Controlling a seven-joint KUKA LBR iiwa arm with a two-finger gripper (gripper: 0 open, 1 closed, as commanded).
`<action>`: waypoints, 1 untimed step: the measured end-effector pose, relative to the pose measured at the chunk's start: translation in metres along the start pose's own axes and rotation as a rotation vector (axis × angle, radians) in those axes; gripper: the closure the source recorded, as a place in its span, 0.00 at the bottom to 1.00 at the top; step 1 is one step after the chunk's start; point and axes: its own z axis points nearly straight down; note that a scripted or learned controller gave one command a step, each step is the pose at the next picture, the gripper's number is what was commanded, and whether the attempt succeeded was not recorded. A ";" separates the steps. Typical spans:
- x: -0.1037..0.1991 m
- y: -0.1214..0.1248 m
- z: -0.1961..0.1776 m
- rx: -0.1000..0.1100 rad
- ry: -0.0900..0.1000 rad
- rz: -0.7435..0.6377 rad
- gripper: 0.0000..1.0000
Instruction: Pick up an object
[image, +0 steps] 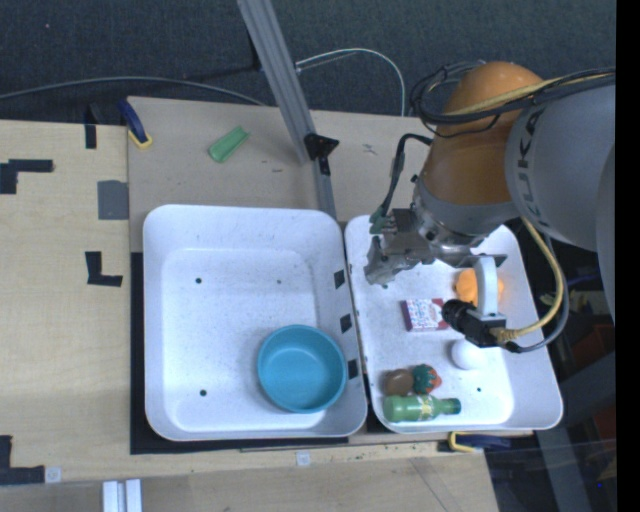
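My gripper (383, 268) hangs over the upper left part of the right bin (530, 395), pointing down, with nothing visible between its fingers. Below and right of it lie a small red and white box (421, 314), an orange ball (467, 284), a white egg-shaped object (466, 353), a brown and green toy (413, 380) and a green bottle (422, 407) on its side. The arm's wrist covers the bin's upper right part.
A blue bowl (301, 367) sits in the left bin (200, 250) near its front right corner. A grey metal post (290, 90) slants up behind the bins. A green block (228, 143) lies on the bench at the back. Cables loop around the wrist.
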 end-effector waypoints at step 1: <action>0.048 -0.022 0.004 0.000 -0.001 0.000 1.00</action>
